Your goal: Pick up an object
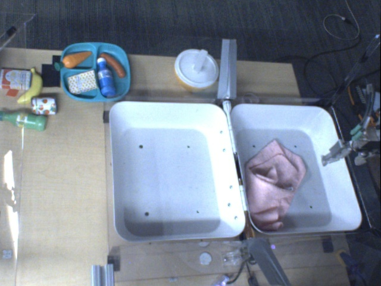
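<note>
In the camera view, the pink cloth (pixel 274 183) is lying crumpled in the right bin (pixel 336 216), against the wall it shares with the left bin (pixel 166 228), while the gripper (pixel 342 152) is hanging over the right bin's outer rim; whether it is open or closed I cannot tell. I judge the best approach is descending onto the raised fold near the cloth's middle, where fabric is bunching. Bare floor is lying between gripper and cloth, though that wall is crowding the cloth's left edge.

Robot lab, wooden bench (pixel 59 207), two white bins (pixel 172 115), loose cables (pixel 342 19), toy food tray (pixel 95 70)

A crumpled pink cloth (pixel 274 182) lies in the right bin (pixel 333 130).
</note>
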You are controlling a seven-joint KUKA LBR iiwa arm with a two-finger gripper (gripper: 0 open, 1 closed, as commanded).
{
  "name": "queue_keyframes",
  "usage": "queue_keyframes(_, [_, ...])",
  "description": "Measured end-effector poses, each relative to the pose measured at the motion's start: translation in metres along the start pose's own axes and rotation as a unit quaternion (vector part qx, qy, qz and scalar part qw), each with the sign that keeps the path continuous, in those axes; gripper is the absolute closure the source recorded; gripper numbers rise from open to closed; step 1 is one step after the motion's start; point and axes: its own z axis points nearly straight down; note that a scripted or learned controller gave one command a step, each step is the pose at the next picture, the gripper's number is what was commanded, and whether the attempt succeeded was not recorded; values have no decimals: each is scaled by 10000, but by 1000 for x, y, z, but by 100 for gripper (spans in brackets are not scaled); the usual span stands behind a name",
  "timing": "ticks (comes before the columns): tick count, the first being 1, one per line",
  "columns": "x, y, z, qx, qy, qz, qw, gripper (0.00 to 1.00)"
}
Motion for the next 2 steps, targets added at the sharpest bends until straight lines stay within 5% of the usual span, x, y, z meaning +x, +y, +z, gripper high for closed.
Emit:
queue_keyframes(1, [1,-15,-120,-16,-7,1000,9950,0])
queue_keyframes(2, [62,17,70,12,3,329,9995,0])
